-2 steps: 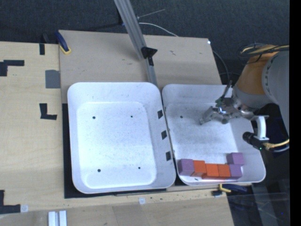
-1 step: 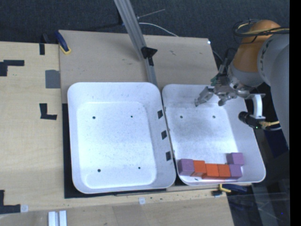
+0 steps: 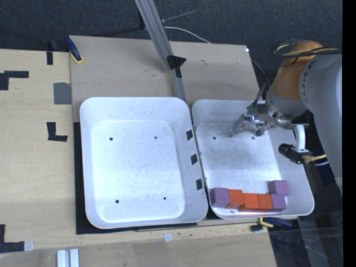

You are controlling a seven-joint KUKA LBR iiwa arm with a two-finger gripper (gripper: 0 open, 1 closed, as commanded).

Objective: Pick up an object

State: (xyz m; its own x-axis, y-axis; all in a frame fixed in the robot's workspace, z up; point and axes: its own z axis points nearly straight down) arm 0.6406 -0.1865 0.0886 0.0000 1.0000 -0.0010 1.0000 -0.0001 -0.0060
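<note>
At the far left we see the wooden bench (image 3: 33, 149) with a few black tape marks and a grey patch (image 3: 62, 93), and a blue and yellow clamp (image 3: 74, 50) near the corner of the raised board.

Next comes the left bin (image 3: 94, 149), a shallow white tray with 4 small dark dots on its floor. A grey metal pole (image 3: 158, 35) slants down from the top of the view and ends at the back rim between the 2 bins, with a black bracket (image 3: 176, 62) on it.

The right bin (image 3: 222, 160) touches the left one along their shared edge, where 3 small black clips (image 3: 194, 159) sit. Along its near wall lies a row of blocks: a purple block (image 3: 220, 196) at the left end, 2 orange blocks (image 3: 250, 201) beside it, and 2 more purple blocks (image 3: 279, 193) stacked at the right end, all touching in a line.

The gripper (image 3: 242, 128) sits low over the back part of the right bin, well apart from the blocks. Its fingers are spread wide, with nothing between them. Behind it the arm (image 3: 322, 93) rises to the right, grey with its orange band (image 3: 289, 74), and a black cable connector (image 3: 292, 152) hangs just below the wrist.
</note>
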